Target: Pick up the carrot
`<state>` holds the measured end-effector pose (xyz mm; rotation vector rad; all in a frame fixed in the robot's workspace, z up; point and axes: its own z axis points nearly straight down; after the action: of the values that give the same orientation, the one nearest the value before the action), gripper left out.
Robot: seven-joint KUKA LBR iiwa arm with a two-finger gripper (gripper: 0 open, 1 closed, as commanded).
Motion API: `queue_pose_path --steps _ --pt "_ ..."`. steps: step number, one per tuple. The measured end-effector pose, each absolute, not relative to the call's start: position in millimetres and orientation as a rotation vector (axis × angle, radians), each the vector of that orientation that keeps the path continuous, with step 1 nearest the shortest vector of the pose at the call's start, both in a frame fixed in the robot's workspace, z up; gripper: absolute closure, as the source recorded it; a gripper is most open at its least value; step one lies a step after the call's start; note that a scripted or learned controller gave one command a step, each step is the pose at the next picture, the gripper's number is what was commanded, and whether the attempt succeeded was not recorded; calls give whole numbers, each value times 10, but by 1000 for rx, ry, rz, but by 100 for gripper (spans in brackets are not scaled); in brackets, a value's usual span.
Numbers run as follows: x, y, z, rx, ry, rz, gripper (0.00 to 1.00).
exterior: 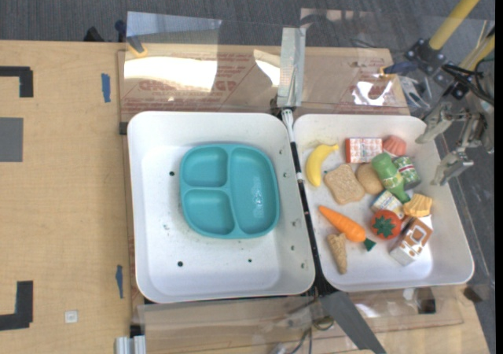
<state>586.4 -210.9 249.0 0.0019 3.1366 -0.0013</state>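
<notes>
One tapered orange carrot [343, 224]

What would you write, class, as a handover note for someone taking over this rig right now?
Claw: above the right bin's far right edge, holding nothing I can see.
Carrot: lying in the right bin, between the banana and the tomato.
Plate: in the left bin.
Done: nothing yet.
Left: reach the carrot, grip it, lift it.

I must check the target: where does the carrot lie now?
The carrot lies in the right bin, toward its left front part, below the bread slice and left of the tomato.
</notes>
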Motion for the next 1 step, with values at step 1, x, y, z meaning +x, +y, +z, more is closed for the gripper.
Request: queue_pose_path --steps 1 --pt "5042 -1922 1217 797 3043 1 0"
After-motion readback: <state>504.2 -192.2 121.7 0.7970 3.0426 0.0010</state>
